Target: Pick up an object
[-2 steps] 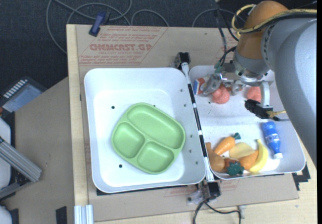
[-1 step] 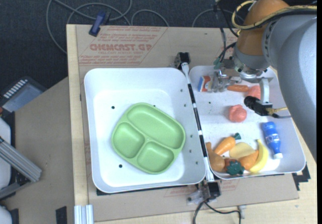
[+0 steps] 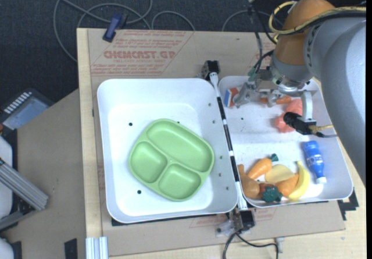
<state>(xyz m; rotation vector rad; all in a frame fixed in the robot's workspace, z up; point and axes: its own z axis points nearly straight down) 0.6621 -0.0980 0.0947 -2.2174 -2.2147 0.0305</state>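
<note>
The fingers [image 3: 254, 90] of the grey arm's gripper sit low over the far end of the right shallow white plastic bin [image 3: 349, 185], but they are small and tangled with cables in this view, so I cannot tell how far open they are or whether anything is between them. Nothing is visibly lifted.

Taking that right bin as the landmark: just beside the fingers, at its far left corner, lies a small red and blue item [image 3: 230, 98], too small to identify. A pink-red soft lump [image 3: 286, 121] lies toward its far right side, partly under a black part of the wrist. A blue plastic bottle with a white cap [image 3: 314, 160] lies along its right wall. At its near end sits a cluster of 4 toy foods touching each other: an orange plastic carrot [image 3: 259, 167], a yellow plastic banana [image 3: 300, 185], a pale yellow piece [image 3: 280, 173] and a brown rounded piece [image 3: 250, 188].

To the left of the right bin, touching along the shared rim, is the second white bin [image 3: 107, 135], holding a green 3-compartment plastic plate [image 3: 170, 159].

My judgement: the step in hand is choosing and closing on 1 object. The small item beside the fingers is nearest, yet it hugs the corner wall, so a finger may hit the rim. The bottle, lying apart from the cluster, looks the cleaner target: descend straight and close across its narrow width.
</note>
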